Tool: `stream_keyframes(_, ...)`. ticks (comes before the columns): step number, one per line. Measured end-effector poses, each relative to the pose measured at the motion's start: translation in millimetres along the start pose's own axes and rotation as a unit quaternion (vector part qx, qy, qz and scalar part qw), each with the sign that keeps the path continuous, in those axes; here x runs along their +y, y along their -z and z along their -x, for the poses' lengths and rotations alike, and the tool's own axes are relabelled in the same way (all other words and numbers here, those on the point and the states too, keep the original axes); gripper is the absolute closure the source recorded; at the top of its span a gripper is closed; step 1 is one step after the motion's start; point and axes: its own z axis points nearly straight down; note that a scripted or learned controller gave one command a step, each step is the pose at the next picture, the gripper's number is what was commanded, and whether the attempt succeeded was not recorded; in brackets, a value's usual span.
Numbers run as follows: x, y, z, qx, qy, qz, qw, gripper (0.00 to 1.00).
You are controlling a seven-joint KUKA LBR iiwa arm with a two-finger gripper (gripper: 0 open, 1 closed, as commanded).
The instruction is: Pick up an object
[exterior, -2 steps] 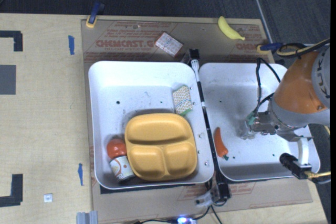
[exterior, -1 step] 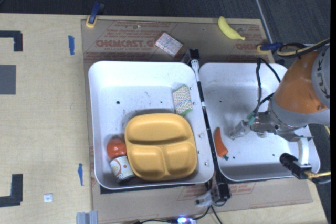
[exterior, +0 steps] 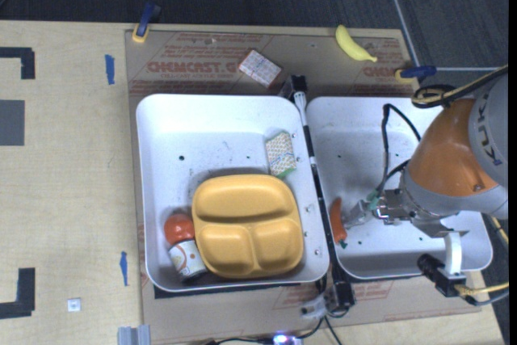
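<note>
Inside right bin (exterior: pixel 477 254): metallic gripper (exterior: pixel 352 216) beside slim orange object (exterior: pixel 337 220); finger state unclear. Left bin (exterior: pixel 153 174): smooth yellow compartment tray (exterior: pixel 246 224).

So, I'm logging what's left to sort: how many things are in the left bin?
3: a yellow divided tray at the centre front, a patterned packet behind it, an orange-and-white item front left. More may hide beneath the tray.

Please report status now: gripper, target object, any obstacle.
Gripper low in right bin, beside orange object at left wall. Grasp not confirmed. Bin wall close to object.
</note>
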Motion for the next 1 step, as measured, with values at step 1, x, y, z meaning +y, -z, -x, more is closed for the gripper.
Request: stream_keyframes(1,0.0,-0.1,0.5,0.001,0.0,0.0,1.0,0.0)
